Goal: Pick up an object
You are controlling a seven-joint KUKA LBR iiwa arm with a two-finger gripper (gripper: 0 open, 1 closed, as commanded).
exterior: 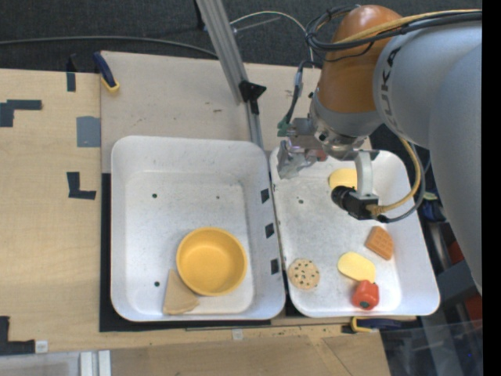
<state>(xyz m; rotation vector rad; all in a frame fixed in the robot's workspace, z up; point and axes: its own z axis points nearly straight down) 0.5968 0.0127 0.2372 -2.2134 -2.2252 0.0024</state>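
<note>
Toy food — a cookie [303, 273], a red pepper [365, 294] and yellow pieces — lies in the right bin [415, 288]; the gripper [293, 161] hangs over its far left corner, and whether it grips anything cannot be told.

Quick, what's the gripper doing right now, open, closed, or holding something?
Gripper: cannot be told; it sits over the right bin's upper left corner.

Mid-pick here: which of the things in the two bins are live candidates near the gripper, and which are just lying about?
Candidates, right bin, near the gripper:
yellow piece
orange wafer
yellow chip
cookie
red pepper

Lying about, left bin:
yellow bowl
tan wedge
</note>
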